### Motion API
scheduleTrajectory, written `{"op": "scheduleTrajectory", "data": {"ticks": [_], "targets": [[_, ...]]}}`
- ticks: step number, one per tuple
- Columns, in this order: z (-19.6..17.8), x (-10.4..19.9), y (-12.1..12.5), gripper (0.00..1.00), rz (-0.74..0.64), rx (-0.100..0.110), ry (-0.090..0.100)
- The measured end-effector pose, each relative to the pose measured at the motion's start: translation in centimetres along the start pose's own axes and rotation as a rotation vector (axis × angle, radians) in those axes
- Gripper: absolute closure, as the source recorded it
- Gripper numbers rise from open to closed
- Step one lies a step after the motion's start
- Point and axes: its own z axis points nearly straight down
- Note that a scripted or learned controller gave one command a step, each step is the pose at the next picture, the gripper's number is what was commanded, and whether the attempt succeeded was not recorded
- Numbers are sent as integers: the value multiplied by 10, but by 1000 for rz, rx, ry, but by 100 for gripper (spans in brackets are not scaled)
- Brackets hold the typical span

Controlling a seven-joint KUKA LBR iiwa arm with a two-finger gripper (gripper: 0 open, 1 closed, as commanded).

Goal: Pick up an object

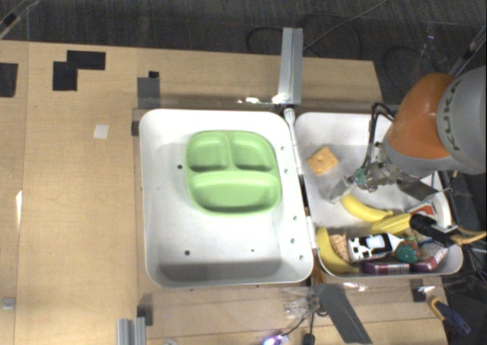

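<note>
The pile [384, 248] fills the right bin's [335, 129] near end — bananas [369, 212] on top, a cracker [323, 160] farther back. The gripper [364, 178] hangs low just above a banana; whether it grips anything, I cannot tell. Best to centre on one banana, clear of the clutter.

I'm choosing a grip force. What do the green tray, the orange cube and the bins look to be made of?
Green tray: likely moulded plastic, matte, with an even colour and rounded compartment edges. Orange cube: perhaps foam or sponge, as its surface looks dull and slightly speckled; too small to be sure. Bins: seemingly smooth white plastic or coated metal, with soft sheen and rounded corners.
</note>
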Motion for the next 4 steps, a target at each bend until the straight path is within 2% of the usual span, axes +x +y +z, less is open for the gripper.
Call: {"op": "scheduleTrajectory", "data": {"ticks": [1, 2, 3, 4], "targets": [[-12, 1, 3, 100, -2, -8, 0], [-130, 60, 44, 100, 123, 6, 1], [-94, 98, 72, 100, 239, 9, 2], [-130, 11, 57, 100, 226, 6, 0]]}}
